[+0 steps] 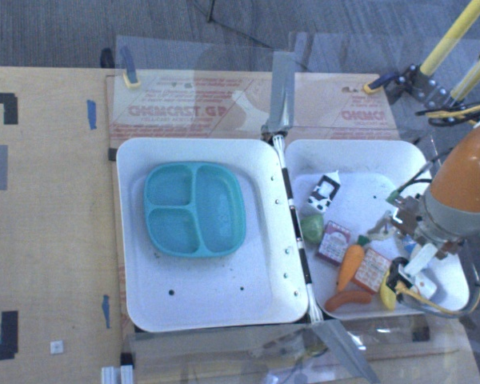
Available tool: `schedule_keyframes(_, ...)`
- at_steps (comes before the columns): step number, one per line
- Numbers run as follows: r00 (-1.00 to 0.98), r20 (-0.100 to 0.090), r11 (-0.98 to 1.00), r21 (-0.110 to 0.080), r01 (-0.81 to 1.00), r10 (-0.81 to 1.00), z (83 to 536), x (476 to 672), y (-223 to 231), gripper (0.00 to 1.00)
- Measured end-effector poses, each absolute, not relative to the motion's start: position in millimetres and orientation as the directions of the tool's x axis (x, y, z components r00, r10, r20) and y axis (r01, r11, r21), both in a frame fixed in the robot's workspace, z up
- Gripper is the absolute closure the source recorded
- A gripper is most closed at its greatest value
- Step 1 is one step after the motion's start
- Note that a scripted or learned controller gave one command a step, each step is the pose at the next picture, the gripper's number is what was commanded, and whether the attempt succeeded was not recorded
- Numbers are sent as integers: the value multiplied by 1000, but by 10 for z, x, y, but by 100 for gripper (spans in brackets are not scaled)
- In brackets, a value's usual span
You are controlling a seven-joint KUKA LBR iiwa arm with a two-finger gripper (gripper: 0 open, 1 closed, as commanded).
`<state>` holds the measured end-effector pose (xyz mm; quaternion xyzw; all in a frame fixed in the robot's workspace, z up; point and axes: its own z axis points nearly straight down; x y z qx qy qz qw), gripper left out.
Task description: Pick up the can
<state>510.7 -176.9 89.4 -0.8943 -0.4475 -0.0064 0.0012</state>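
The right bin holds a jumble of small things. A short maroon-labelled piece lies near the bin's middle and a similar red-and-tan labelled piece lies just to its right; either may be the can, and I cannot tell which. An orange carrot lies between them. My gripper hangs low over the right part of this bin, just above and to the right of the red-and-tan piece, with the grey wrist and orange band behind it. Nothing shows in its grasp.
A black-and-white patterned carton and a green round item lie near the divider. A red-orange item and a yellow one lie at the front wall. The left bin bears a teal divided plate.
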Motion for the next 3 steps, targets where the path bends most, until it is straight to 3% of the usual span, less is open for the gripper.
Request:
schedule_keyframes(1, 599, 12, -599, 3, 800, 800, 894, 5107, -1769, 0)
schedule_keyframes(2, 604, 3, -604, 3, 797, 797, 952, 5085, -1820, 100)
schedule_keyframes(3, 600, 7, -600, -2, 800, 800, 955, 5096, -1784, 0)
